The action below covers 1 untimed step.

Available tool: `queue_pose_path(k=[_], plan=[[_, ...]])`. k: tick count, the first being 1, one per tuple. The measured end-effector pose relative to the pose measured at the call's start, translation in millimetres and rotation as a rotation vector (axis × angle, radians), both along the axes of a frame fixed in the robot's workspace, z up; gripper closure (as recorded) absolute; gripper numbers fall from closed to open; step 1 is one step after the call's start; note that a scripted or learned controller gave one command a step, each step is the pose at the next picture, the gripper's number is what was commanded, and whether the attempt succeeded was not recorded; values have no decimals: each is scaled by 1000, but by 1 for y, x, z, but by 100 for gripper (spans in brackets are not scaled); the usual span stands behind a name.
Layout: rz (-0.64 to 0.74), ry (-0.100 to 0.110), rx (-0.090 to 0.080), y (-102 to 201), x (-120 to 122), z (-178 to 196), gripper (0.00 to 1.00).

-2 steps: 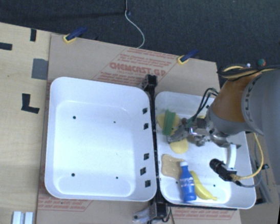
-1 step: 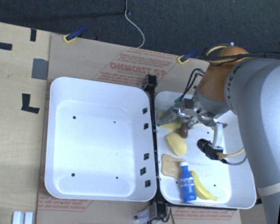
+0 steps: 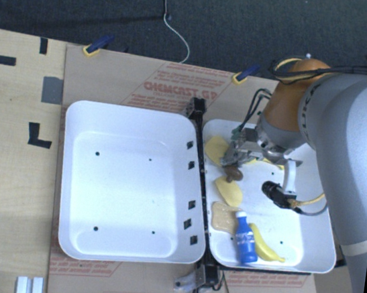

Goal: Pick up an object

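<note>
Right bin (image 3: 317,253): shallow, white, holds all loose items listed here and serves as the reference for position. Gripper (image 3: 235,162): lowered into the bin's upper left part, close to the wall shared with the left bin (image 3: 124,181); carried on the grey arm (image 3: 348,132) with its orange band (image 3: 291,100) above the wrist. Jaws: pointing down over a small brown object (image 3: 234,174), tips at or just above it; how far apart they stand cannot be told, and contact or grip on the brown object cannot be confirmed. Pale yellow flat piece (image 3: 214,149): upper left corner of the right bin, just left of the gripper. Yellow rounded piece (image 3: 230,193): left side of the bin, just below the brown object. Tan square piece (image 3: 222,218): lower left of the bin, below the yellow rounded piece. Blue bottle (image 3: 245,238): lying flat along the bin's lower edge, touching the tan piece. Banana (image 3: 264,245): lower edge of the bin, just right of the bottle. Black cable fitting (image 3: 278,193): hanging over the bin's centre, right of the gripper. Both bins rest on a cardboard sheet (image 3: 171,90) on the bench (image 3: 4,171).
</note>
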<state>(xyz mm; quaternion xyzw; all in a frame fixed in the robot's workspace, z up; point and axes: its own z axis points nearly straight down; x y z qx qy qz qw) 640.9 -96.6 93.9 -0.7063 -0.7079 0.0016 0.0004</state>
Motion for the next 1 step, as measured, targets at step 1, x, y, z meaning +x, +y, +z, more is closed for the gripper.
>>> queue_pose_path(k=[1], plan=[[-6,0,1,-31,-59,-10,100]])
